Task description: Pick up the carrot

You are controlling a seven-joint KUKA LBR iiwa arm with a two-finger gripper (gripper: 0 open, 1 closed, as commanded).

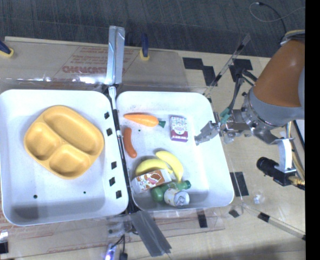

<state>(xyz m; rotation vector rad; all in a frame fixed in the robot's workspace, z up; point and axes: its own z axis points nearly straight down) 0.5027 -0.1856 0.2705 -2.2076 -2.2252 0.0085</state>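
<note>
I have the gripper (207, 132) hanging over the right bin's (216, 191) right-hand rim, at about three o'clock of that bin; whether it is released or clenched I cannot tell at this slant, though nothing shows in it; the arm (276, 85) runs off behind it toward three o'clock.

The carrot (142, 120) lies flat on the bin floor at about ten o'clock from the gripper, orange body pointing to nine o'clock, green stub to three; it sits apart from its neighbours, the carton (178, 128) just beside its stub end and the sausage (129, 141) near, at six o'clock of it.

To do this well I would, I judge, carry the gripper across to the carrot's middle, turn the wrist so the fingers straddle its short axis, come straight down, and keep clear of the carton; a grasp near the thin tip would likely slip.

Count: two bins; one carrot; one sausage; one carton; two bananas (165, 164); one can (150, 180); one bottle (174, 195); one yellow tray (63, 141) in the left bin (11, 199).
</note>
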